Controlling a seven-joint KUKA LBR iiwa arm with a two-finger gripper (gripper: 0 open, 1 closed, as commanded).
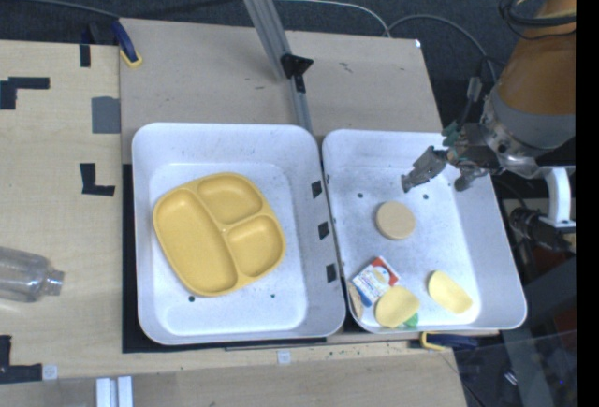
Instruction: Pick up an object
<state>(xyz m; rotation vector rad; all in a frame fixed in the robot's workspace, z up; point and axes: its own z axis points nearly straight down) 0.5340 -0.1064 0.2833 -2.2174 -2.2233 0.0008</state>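
Over right bin (487,237): pincer (440,173) spread, holding nothing; packet (372,281) print unreadable.

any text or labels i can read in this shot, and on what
No text can be read here.
small packet in the right bin: red, white and blue print, too small and blurred to read.
clear bottle on the bench: no legible label.
yellow divided plate: no markings visible.
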